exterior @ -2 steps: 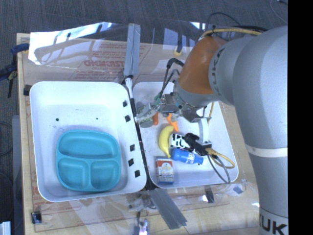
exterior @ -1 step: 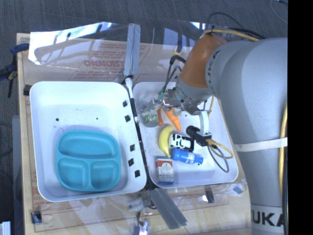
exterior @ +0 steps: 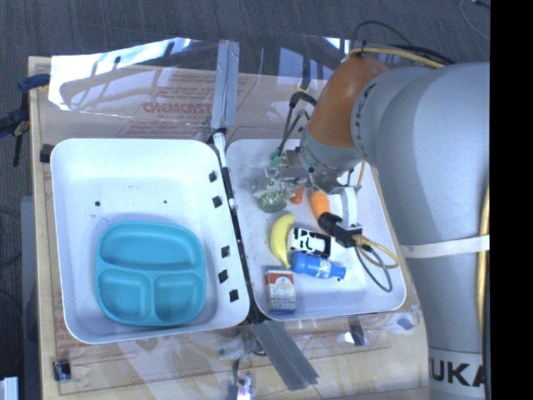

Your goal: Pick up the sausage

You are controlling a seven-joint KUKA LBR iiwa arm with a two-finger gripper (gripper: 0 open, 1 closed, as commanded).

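Jaws (exterior: 281,176) hang low in the upper part of the right bin (exterior: 379,286), and whether they are spread or pressed together I cannot tell, since the wrist blocks them. Just right of them lies an orange-red piece that may be the sausage (exterior: 320,201). Below it sit a banana (exterior: 281,238), a black-and-white item (exterior: 311,242), a blue bottle (exterior: 317,267) and a small carton (exterior: 281,289). A teal divided tray (exterior: 151,274) fills the left bin (exterior: 75,173).

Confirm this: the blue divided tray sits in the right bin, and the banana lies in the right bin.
Not quite. The camera view shows the blue divided tray in the left bin; the banana does lie in the right bin.
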